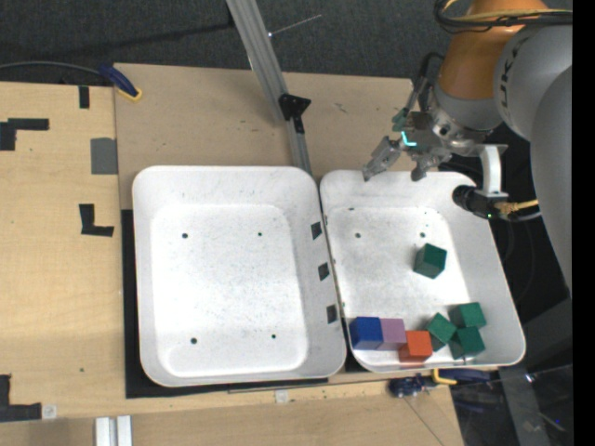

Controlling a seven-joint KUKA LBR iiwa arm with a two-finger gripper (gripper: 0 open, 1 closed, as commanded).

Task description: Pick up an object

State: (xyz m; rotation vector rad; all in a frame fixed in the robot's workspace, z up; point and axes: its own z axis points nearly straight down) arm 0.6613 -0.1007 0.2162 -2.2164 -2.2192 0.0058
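One camera view, fixed above the table: the gripper (398, 165) hangs over the far rim of the right bin (483, 240), its fingers (376, 168) spread apart and grasping nothing. Candidate objects lie nearer the camera inside that bin: a lone green cube (429, 260) apart from the fingers toward the near side, and a cluster along the near wall comprising a blue cube (366, 332), purple cube (393, 331), orange cube (417, 345) and further green cubes (462, 328). The lone green cube is judged the closest, least obstructed target
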